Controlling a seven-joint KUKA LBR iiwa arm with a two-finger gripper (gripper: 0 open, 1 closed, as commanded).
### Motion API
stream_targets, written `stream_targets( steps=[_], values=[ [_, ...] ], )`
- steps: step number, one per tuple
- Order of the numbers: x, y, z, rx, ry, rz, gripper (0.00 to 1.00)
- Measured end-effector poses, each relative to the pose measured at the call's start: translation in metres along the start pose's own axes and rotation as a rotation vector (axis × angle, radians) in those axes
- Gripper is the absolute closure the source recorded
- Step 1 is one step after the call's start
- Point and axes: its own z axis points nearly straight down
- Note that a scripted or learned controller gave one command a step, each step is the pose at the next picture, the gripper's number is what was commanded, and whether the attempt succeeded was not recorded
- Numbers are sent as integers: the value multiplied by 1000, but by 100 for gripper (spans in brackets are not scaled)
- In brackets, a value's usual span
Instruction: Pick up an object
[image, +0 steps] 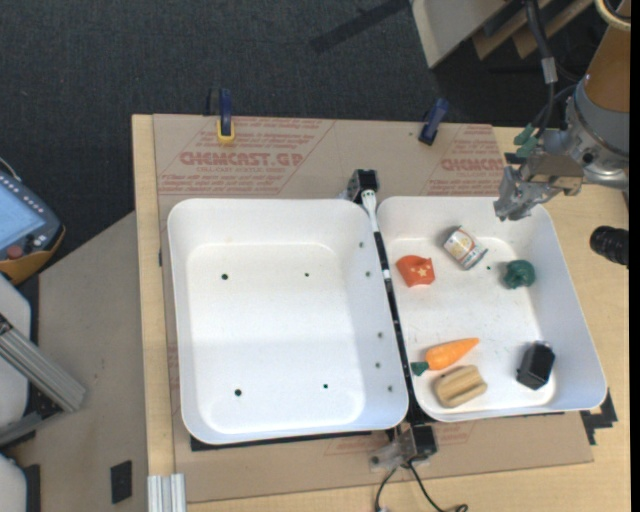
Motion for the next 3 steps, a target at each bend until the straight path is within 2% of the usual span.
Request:
stream_targets(
  steps=[1,2,3],
  values=[
    [-32,-71,-71,-5,0,6,100],
    [25,-75,-133,-6,3,-5,100],
    [57,-63,-194,-5,3,-3,100]
  ],
)
